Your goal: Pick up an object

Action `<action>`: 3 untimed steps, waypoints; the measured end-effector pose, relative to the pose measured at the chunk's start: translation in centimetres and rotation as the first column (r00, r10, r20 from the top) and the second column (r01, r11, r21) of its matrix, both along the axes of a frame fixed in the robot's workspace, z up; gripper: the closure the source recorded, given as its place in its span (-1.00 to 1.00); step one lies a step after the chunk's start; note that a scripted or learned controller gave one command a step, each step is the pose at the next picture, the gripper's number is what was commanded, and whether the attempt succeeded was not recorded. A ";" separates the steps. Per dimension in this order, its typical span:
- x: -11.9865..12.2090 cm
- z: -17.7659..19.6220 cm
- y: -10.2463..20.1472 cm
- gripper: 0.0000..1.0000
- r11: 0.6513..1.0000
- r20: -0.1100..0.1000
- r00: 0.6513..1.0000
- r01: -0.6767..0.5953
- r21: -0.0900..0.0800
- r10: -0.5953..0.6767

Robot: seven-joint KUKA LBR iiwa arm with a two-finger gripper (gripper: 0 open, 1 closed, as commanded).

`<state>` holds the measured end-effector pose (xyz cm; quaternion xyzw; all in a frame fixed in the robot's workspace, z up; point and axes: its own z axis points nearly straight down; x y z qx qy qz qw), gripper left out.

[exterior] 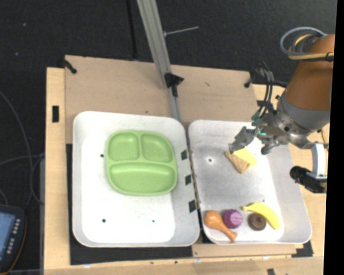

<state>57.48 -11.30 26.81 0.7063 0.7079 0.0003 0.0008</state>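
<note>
Camera view: claw (253, 145) hangs over the right bin (213, 222), fingers spread, nothing visibly between them. Yellow-tan wedge (240, 160) lies just below it (contact unclear). Banana (264, 213) lies along the near edge.

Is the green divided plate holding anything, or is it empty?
Empty. The green plate in the left bin shows three bare compartments; the banana and other items lie in the right bin.

Robotics lab, test cell. Plywood bench (134, 83) on dark carpet, two white bins (87, 216), aluminium camera mast (157, 38), loose cables (17, 137), and a control pendant (0, 234) at the floor's edge.
</note>
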 end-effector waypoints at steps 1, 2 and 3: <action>0.0 0.0 0.0 -1.00 1.000 0.000 1.000 0.001 0.000 -0.001; 0.5 -5.3 0.8 -1.00 1.000 -0.005 1.000 0.003 0.000 -0.003; 0.8 -9.6 0.8 -1.00 1.000 -0.005 1.000 0.005 -0.001 -0.005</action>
